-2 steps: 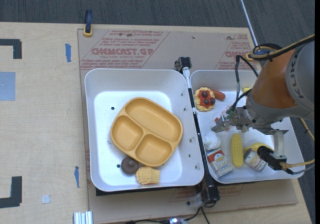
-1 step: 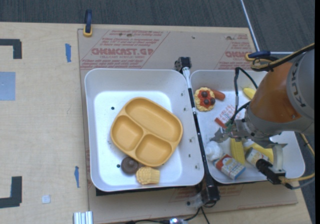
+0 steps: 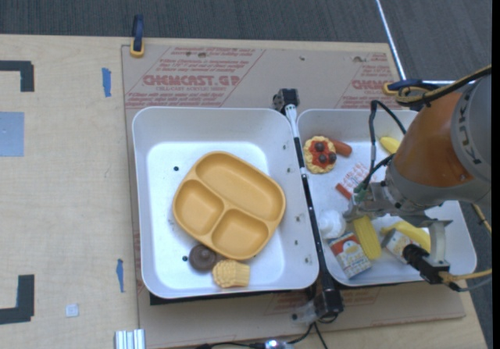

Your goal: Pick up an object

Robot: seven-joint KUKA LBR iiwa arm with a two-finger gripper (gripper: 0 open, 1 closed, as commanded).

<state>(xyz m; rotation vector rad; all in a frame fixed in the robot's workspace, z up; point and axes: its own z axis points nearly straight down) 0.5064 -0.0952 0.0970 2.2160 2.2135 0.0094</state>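
Table [image 3: 62, 207]: pale wood, blue tape marks.
1 printed cardboard sheet [image 3: 234, 74] lies on it, clamped at its far-left corner; 2 white bins, left [image 3: 148, 183] and right [image 3: 332, 117], sit touching side by side.

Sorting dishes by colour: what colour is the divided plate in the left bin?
Yellow-orange all over, seen in the camera view: divided plate.

Smooth matt plastic yellow tray [image 3: 228, 204] in glossy white bin [image 3: 152, 154].
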